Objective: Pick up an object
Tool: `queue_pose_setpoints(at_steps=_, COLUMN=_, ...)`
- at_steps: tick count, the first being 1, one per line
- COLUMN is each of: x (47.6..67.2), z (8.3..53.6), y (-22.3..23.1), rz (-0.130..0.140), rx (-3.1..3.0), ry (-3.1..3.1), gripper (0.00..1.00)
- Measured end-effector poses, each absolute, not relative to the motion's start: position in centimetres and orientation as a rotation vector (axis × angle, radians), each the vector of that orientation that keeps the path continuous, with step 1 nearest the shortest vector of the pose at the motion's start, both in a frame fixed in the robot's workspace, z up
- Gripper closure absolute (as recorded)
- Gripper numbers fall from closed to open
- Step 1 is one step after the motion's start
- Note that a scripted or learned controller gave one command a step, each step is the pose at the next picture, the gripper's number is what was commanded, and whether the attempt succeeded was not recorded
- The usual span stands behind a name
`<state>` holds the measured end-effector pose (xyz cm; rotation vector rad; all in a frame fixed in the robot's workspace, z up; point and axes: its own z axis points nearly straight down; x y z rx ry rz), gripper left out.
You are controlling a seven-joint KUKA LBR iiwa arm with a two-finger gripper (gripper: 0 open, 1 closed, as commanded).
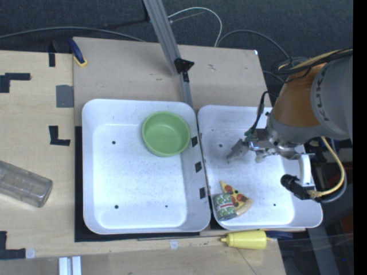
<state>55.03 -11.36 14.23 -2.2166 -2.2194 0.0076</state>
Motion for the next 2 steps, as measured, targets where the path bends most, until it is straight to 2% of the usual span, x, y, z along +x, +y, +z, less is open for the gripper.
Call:
queue_pose_setpoints(at_steps=1, x=55.0, z=9.0, y=-11.3, rz=0.004, rx=-2.220, ry=-2.222, gripper=0.00)
queue_pose_setpoints(at_steps=2, x=55.0, z=10.1, y=-11.2, rz=0.003, rx=-2.215, ry=-2.222, gripper=1.00)
